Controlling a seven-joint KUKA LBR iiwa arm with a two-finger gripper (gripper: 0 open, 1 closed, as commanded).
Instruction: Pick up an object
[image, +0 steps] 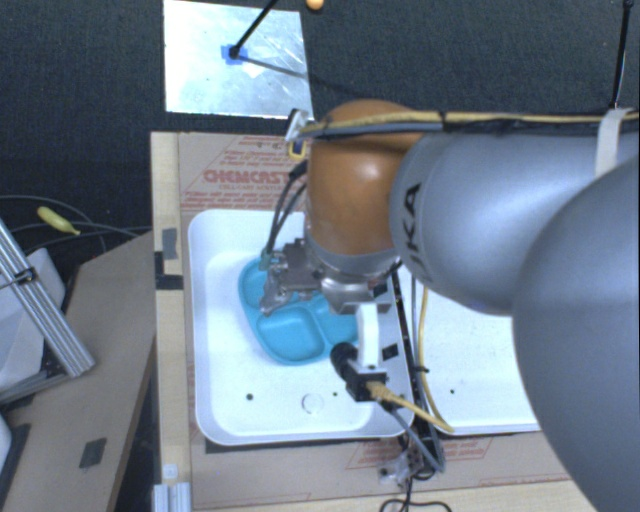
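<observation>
Over the left bin (225, 420), low above a blue dish (290, 335): hand (285, 290) state impossible to tell. Nothing lifted yet; grasping and raising probably left.

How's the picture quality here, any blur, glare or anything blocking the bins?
Camera view: the near arm looms large and soft, hiding much of the right bin; the blue object in the left bin is fairly sharp; the foil sheet behind the bench glares brightly.
</observation>
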